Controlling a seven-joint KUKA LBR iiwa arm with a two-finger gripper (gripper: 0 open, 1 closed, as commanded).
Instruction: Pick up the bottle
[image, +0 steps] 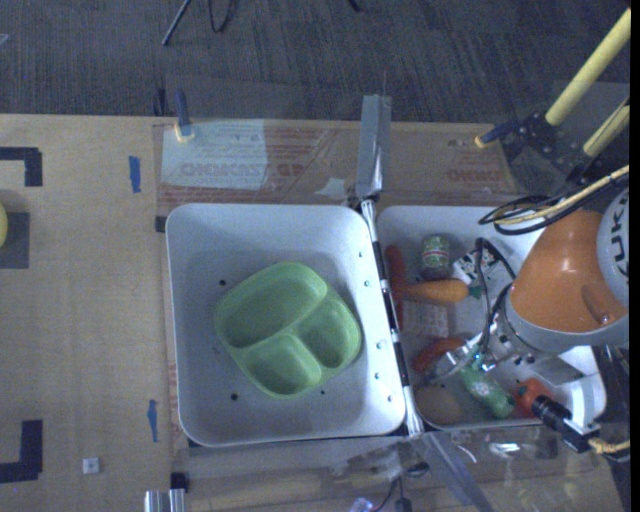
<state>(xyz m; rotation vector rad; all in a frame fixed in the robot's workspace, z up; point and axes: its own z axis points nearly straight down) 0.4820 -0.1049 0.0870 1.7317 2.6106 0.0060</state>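
Gripper (478, 362) low in the right bin (455, 222), lower right of frame, over the green bottle (487, 392) to grab it; jaw state unclear

bench (80, 300): wood | left bin (190, 400) | right bin (400, 225) | blue tape (134, 172)

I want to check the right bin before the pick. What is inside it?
The right bin holds a carrot, a small can, a green bottle and red pieces. The arm covers its right part.
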